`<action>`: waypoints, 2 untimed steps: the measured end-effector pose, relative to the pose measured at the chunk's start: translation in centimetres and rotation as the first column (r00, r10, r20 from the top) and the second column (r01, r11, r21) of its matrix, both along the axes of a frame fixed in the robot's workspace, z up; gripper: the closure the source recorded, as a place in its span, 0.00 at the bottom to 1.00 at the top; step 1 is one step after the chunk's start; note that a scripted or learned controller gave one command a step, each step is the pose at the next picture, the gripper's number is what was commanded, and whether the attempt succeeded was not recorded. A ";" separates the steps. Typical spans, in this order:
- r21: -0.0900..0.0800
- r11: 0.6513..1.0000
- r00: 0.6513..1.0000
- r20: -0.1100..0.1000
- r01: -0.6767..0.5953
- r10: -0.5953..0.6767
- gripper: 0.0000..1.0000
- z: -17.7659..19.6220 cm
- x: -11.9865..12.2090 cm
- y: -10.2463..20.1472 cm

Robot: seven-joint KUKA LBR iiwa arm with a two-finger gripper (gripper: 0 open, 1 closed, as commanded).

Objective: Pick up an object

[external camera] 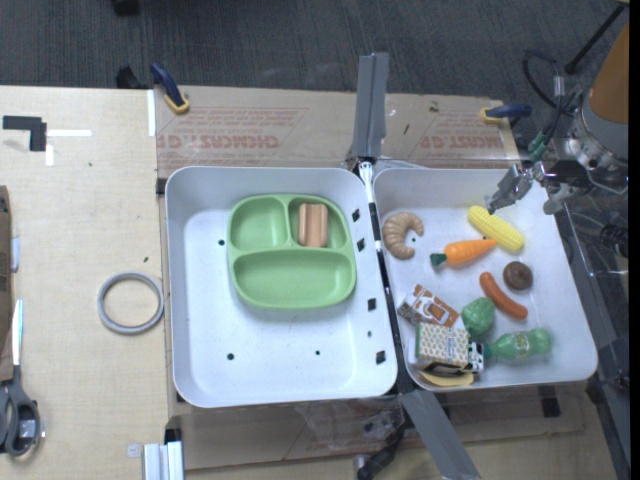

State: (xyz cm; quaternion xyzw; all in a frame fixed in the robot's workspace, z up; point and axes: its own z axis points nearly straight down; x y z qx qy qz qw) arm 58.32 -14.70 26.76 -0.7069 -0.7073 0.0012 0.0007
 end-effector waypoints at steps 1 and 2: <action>0.000 0.966 0.966 -0.001 0.260 -0.260 0.00 -13.0 4.0 -0.8; -0.002 0.980 0.980 0.019 0.200 -0.200 0.00 -16.4 6.1 -2.8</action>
